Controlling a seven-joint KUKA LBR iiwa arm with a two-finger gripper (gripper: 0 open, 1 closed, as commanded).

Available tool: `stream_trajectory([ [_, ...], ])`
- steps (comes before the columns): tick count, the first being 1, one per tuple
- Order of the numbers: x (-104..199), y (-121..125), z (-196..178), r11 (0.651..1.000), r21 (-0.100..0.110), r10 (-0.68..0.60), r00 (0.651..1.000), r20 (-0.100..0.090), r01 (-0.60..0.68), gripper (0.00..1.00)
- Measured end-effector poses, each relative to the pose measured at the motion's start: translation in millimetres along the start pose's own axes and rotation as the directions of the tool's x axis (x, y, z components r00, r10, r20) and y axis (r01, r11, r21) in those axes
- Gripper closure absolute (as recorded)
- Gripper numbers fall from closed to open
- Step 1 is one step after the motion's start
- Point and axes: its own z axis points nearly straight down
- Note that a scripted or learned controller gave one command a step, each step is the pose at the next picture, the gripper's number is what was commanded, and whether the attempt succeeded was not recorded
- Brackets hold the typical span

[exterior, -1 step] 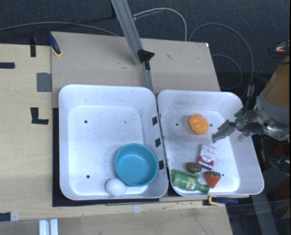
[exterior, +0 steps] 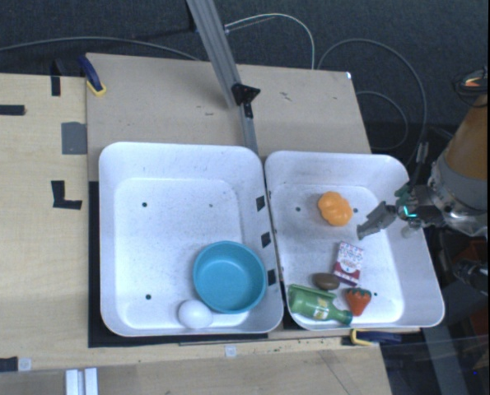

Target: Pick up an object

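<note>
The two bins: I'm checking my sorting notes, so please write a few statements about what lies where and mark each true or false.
1. The blue bowl sits in the left bin. True.
2. The white ball lies in the right bin. False: it lies in the left bin, beside the bowl.
3. The orange fruit lies in the right bin, nearer its far side than the other things there. True.
4. The green bottle stands upright. False: it lies on its side near the right bin's front edge.
5. The gripper holds the red and white packet. False: the packet lies on the bin floor, apart from the gripper.
</note>
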Motion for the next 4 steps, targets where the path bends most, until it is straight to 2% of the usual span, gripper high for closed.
stream_trajectory([
  [1,0,-1,43,1.000,0.004,0.001,1.000,0.000,-0.001,0.00],
  [3,3,5,156,1.000,0.007,0.001,1.000,-0.002,-0.001,0.00],
  [4,3,6,144,1.000,0.004,-0.001,1.000,-0.001,0.001,1.00],
])
